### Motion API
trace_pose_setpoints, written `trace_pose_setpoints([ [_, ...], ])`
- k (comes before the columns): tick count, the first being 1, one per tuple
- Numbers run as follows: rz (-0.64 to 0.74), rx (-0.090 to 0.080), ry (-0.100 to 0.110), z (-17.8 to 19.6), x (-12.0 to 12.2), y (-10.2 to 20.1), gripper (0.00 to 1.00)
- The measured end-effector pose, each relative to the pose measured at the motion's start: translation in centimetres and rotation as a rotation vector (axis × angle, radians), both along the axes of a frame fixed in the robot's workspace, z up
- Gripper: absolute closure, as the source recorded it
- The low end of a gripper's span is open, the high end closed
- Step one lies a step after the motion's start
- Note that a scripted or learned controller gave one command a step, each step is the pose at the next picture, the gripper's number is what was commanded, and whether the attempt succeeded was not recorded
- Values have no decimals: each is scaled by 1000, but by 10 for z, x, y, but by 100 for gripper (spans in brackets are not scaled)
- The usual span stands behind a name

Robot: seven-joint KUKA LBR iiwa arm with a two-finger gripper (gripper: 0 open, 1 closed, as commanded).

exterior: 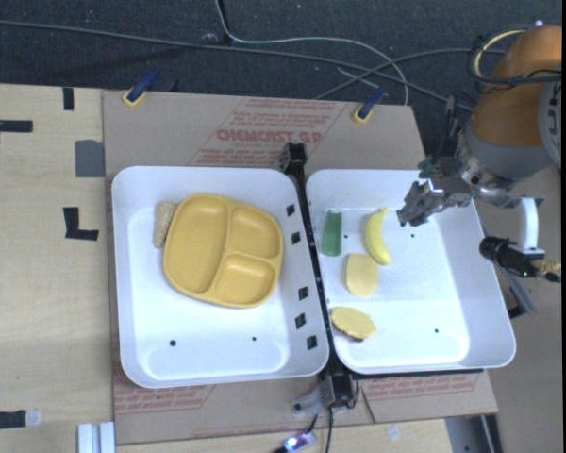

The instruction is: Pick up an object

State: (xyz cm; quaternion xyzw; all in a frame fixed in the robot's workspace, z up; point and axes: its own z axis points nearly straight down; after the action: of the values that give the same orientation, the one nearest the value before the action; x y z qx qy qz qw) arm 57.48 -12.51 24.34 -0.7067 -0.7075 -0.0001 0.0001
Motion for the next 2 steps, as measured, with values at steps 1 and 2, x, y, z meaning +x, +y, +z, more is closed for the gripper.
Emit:
trace_pose_setpoints([
  [1,4,1,2,1,-6,47,100],
  [2,5,1,3,-13,-4,107,100],
])
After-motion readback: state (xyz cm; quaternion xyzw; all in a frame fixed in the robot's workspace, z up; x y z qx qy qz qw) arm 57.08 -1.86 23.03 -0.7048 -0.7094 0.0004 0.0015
